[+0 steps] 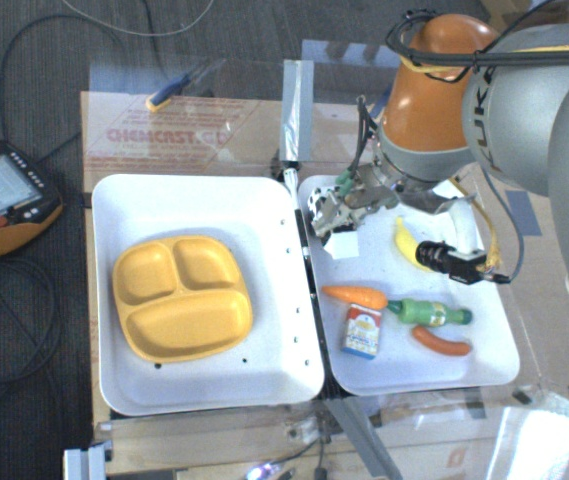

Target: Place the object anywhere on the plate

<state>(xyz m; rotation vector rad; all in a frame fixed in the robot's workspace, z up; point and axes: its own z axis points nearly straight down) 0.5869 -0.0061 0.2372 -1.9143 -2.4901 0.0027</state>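
Overhead, the claw (329,213) hangs over the far left corner of the right bin (494,368); whether it is open or closed I cannot tell. Nearer lie a carrot (356,295), lengthwise left to right, a small carton (362,331), a green bottle (432,314), a sausage (442,343); a banana (406,240) lies to the right. Left, well apart, the yellow sectioned plate (182,296), smooth plastic, sits in the left bin (114,388).

Red print on cardboard sheet (179,138) behind bins — looks like "CHEMCAST", faint. Arm casing (486,98) — letters "KU".
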